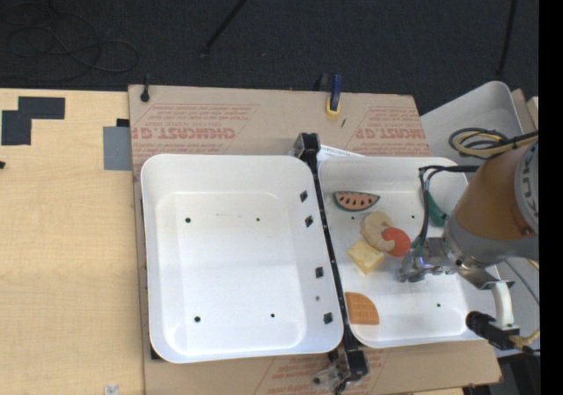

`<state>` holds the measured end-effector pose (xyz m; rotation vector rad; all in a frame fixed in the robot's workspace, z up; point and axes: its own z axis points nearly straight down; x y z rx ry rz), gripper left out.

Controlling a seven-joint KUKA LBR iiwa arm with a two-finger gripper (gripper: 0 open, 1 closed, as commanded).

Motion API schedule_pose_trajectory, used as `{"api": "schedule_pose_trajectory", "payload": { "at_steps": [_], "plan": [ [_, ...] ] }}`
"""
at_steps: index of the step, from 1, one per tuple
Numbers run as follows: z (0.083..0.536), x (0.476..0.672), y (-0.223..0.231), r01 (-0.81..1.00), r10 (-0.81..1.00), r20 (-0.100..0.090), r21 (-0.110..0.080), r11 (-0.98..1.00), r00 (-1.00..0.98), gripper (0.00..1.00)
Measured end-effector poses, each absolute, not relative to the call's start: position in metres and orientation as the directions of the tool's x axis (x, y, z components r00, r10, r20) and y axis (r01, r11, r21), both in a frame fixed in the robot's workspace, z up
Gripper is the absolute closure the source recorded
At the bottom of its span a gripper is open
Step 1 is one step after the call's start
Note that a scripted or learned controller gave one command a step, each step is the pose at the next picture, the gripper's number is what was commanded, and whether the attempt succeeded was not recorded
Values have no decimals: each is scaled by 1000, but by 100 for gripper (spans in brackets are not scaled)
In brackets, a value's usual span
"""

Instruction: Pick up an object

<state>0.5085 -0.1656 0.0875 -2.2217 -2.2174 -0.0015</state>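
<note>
The right bin [413, 332] holds a watermelon slice [355, 201], a tan round piece [377, 225] with a red-orange ball [398, 241] against it, a yellow block [366, 256] and an orange flat piece [361, 308] near the front. My gripper [415, 268] reaches in from the right and hangs low over the bin floor, just right of the red-orange ball and the yellow block. Nothing shows between its fingers.
The left bin [167, 208] sits beside the right one, divided by a black clamp strip [318, 244]. Cardboard [220, 125] lies under both bins. The arm's bulky orange and grey wrist [497, 204] covers the right bin's right side. Cables run along there.
</note>
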Motion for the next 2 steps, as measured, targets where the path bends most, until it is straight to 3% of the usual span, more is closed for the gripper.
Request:
{"api": "schedule_pose_trajectory", "payload": {
  "at_steps": [1, 2],
  "plan": [
    [88, 516, -111, 1000, 1000, 1, 0, 3, -3, 100],
    [88, 605, -99, 1000, 1000, 0, 4, 4, -4, 100]
  ]
}}
